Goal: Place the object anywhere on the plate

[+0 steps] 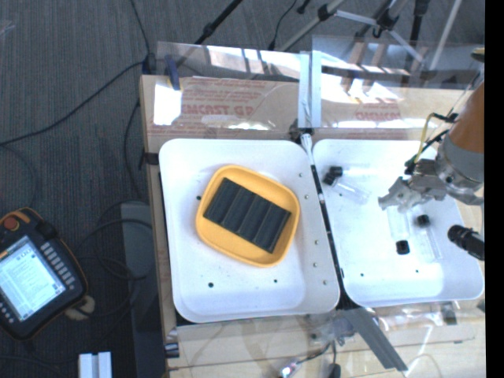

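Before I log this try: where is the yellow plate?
The yellow plate lies in the left bin, bearing a dark ridged block, across the divider from the hand.

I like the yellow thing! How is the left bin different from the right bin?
The left bin holds a yellow plate with a dark ridged block on it; the right bin holds small clear and black bits. The gripper is over the right bin, while nothing hangs over the left bin. Both bins are white, shallow and sit side by side.
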`<state>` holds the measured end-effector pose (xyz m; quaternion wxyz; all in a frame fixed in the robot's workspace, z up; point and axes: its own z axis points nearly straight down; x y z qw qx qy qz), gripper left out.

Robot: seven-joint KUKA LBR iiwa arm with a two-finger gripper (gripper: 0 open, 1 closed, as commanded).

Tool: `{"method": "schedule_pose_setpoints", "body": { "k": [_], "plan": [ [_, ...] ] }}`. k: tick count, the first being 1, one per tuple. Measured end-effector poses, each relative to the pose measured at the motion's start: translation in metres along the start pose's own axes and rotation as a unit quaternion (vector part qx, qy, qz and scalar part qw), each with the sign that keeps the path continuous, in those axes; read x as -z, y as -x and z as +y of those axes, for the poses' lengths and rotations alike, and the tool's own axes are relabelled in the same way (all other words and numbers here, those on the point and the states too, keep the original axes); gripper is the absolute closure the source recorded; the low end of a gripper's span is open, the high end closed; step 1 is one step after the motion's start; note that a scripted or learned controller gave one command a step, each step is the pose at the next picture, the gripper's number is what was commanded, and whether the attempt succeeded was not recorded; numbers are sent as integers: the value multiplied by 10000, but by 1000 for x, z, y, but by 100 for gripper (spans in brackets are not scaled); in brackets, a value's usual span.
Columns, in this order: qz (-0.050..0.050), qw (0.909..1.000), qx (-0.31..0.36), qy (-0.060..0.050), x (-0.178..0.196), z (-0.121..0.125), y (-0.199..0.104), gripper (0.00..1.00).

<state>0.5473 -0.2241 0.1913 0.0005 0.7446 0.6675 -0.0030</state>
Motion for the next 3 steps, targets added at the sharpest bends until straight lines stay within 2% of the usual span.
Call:
{"method": "schedule_pose_setpoints", "body": {
  "k": [1,2,3],
  "plan": [
    [26,9978,668,2,-27,2,-77,100],
    [22,9999,129,5,48,7,-187,100],
    [19,9999,126,4,48,7,-186,0]
  ]
}}
